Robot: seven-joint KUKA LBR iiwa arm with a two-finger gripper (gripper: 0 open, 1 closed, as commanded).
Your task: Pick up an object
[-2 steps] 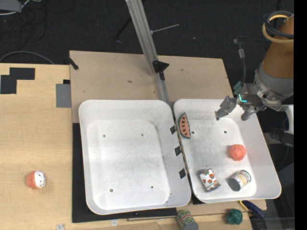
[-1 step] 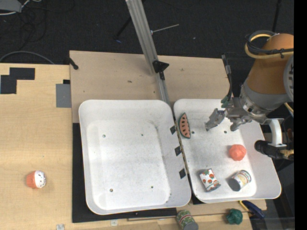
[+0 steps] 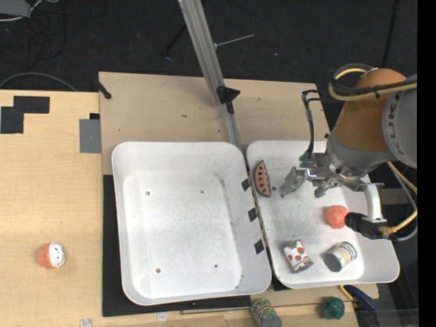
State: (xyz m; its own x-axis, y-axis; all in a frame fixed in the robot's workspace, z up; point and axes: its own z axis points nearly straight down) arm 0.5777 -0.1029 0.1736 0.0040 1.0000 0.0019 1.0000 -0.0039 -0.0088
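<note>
In the right bin (image 3: 286,220) lie a watermelon-slice toy (image 3: 261,178) by the left wall, an orange-red ball (image 3: 335,216), a small white box with red spots (image 3: 297,256) and a silver can (image 3: 340,256) on its side. My gripper (image 3: 304,184) hangs over the upper middle of this bin, between the watermelon slice and the ball. It stands open, and nothing shows between its fingers (image 3: 291,182). The arm's orange band (image 3: 368,118) rises behind it at the right.
The left bin (image 3: 129,182) sits beside the right one. A slanted metal rail (image 3: 208,53) runs down to the bins' shared corner. An orange-and-white ball (image 3: 51,255) rests on the wooden table far left. A green toy (image 3: 332,308) and a small can (image 3: 262,312) lie below the bins.
</note>
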